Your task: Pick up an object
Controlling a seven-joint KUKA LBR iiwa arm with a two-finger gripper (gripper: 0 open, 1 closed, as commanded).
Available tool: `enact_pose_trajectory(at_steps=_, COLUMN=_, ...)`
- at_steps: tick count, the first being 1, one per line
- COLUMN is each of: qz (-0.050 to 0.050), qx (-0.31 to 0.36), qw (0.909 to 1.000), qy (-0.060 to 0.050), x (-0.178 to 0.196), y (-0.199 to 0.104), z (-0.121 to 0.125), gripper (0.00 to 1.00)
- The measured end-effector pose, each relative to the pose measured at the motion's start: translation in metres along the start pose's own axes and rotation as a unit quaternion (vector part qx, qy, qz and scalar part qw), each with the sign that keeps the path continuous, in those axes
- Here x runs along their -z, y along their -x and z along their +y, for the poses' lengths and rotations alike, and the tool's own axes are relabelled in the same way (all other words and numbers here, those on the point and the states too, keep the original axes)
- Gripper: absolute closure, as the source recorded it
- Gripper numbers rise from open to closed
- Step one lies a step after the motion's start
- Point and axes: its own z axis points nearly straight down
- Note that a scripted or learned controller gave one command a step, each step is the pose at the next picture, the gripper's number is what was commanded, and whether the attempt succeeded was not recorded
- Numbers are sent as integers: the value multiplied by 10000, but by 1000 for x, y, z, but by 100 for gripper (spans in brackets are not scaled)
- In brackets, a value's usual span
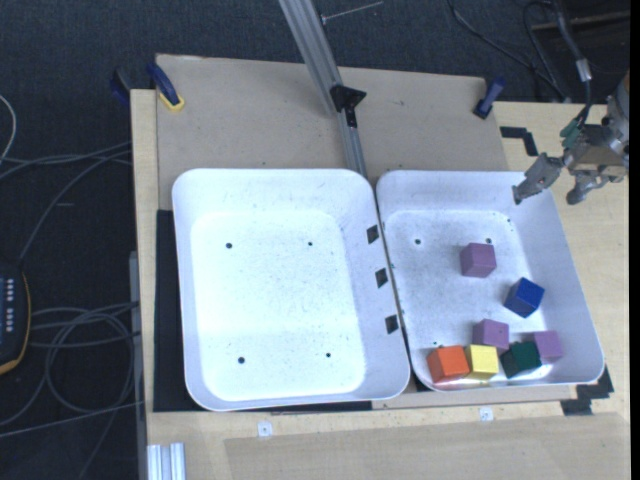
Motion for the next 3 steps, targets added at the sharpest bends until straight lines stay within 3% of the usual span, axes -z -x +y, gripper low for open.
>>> enact_pose_trajectory(at_steps=1, qz=-4, qx=4, qw=10000, qy=-2, x=0, y=0, z=0, gripper=0)
enact_pose_trajectory(at_steps=3, qz=3, qx=-7, qw=10000, qy=-28, x=-96, y=13, z=2, gripper=0)
